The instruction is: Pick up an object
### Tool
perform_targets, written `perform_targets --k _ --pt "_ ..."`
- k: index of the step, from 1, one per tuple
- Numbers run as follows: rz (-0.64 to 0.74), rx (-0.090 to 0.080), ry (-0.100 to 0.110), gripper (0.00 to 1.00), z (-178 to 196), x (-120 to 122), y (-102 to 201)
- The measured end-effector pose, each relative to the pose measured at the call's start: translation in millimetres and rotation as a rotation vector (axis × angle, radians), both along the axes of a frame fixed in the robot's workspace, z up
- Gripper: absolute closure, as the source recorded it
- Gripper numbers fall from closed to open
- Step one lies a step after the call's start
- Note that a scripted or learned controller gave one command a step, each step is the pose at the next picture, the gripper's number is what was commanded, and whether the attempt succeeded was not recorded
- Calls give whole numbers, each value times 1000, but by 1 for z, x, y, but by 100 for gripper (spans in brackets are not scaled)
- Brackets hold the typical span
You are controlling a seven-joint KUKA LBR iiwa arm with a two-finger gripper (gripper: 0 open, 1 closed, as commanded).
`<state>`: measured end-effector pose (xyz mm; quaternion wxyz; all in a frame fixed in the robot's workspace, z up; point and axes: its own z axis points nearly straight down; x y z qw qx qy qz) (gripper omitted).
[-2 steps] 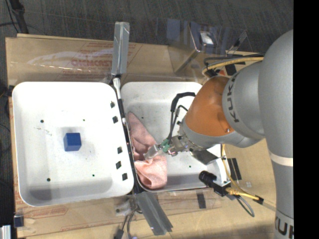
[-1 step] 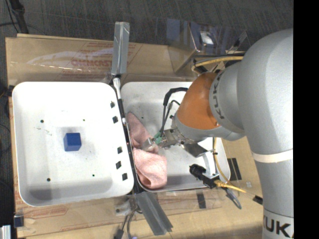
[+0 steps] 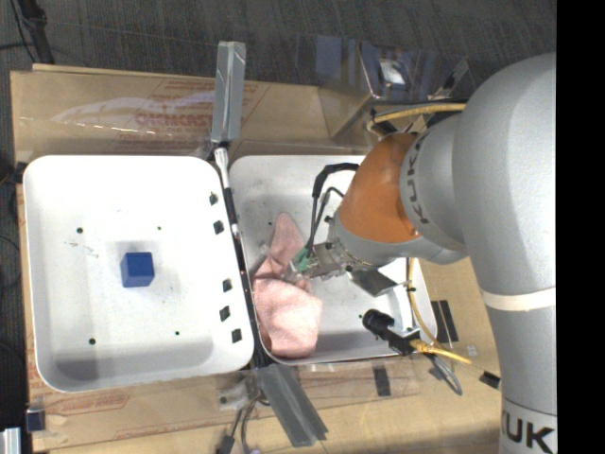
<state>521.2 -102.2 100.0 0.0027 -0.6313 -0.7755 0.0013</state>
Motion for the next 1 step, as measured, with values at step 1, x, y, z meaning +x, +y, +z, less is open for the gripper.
perform_targets --k 1 --pt "-19 -1 -3 100 92 29 36"
